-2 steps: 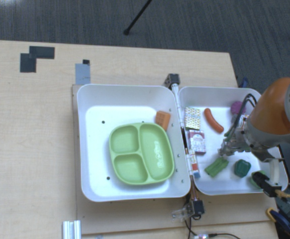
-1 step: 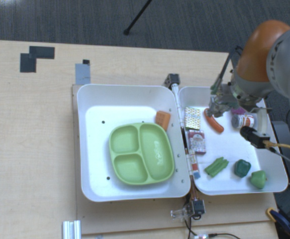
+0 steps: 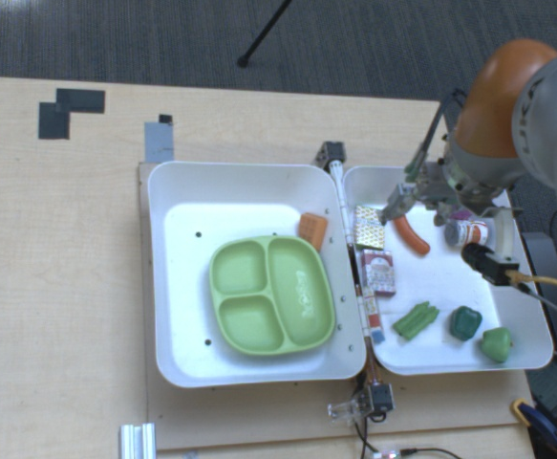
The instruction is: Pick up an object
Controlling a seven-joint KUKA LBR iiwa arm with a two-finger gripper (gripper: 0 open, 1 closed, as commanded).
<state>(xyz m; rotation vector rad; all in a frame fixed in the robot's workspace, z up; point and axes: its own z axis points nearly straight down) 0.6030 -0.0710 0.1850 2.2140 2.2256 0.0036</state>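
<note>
Pale tabletop is seen bearing two white bins; the right bin holds a sausage, just beside the gripper. Nothing is held. An approach is judged under way; descent over the sausage is called for next.

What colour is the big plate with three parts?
Light green plate, seen in the camera view, in the left bin.

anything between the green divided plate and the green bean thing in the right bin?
Camera view: the bins' white rims and a small printed packet lie between the divided plate and the bean-like toy.
</note>
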